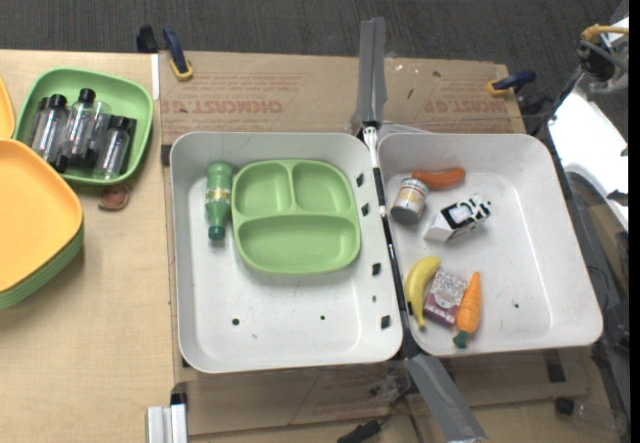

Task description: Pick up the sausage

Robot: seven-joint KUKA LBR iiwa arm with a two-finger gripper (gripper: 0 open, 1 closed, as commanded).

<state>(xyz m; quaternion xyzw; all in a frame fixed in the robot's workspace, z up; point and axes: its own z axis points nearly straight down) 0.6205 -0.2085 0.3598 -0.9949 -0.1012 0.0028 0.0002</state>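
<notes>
A cardboard-covered bench (pixel 300 96) bears two white bins. In the right bin (pixel 540 271), near its far wall, lies the sausage (pixel 440 177): smooth, orange-red, slightly curved, flat, just beside a small can (pixel 408 199). The claw's state cannot be told.
</notes>
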